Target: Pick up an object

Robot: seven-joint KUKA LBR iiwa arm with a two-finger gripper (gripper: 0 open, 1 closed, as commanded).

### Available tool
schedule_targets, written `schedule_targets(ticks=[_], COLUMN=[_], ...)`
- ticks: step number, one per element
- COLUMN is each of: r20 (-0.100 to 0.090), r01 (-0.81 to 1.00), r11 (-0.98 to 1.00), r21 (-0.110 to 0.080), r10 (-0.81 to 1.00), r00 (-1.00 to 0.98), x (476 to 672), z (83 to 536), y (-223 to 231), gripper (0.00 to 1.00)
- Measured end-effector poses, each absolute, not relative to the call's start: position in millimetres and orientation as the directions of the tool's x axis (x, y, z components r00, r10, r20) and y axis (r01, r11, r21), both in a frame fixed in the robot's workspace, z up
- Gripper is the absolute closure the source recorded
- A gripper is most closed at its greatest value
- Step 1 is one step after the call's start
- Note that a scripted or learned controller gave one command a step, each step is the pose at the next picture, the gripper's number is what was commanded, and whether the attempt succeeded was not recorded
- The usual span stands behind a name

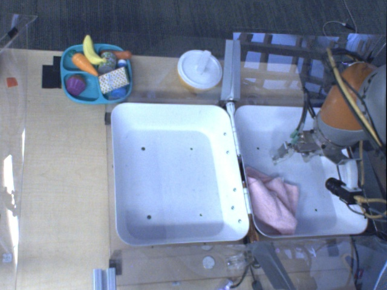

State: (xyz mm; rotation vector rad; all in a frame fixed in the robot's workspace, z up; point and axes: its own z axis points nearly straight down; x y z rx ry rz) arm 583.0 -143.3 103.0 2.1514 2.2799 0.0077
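A crumpled pink cloth lies in the right bin, against its left wall near the front. My gripper hangs over the middle of that bin, above and slightly right of the cloth and apart from it. The fingers are spread open and hold nothing. The grey arm with its orange band reaches in from the right.
The left bin sits beside the right one, with a metal divider between them. At the back left, a blue tray holds toy food, and a white lidded container stands behind the bins. Cables hang by the arm.
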Motion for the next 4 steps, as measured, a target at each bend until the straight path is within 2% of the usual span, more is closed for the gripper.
schedule_targets(ticks=[1, 2, 3, 4], r20=[-0.008, -0.009, -0.006, -0.007], r01=[0.970, 0.961, 0.990, 0.901], r11=[0.244, 0.277, 0.138, 0.433], r21=[0.015, 0.018, 0.016, 0.011], r10=[0.970, 0.961, 0.990, 0.902], r00=[-0.244, -0.277, -0.138, -0.433], x=[547.2, 500.7, 557.8, 597.4], z=[90.1, 91.1, 90.3, 89.5], y=[-128.3, -111.6, -93.2, -101.6], gripper=[0.00, 0.00, 0.00, 0.00])
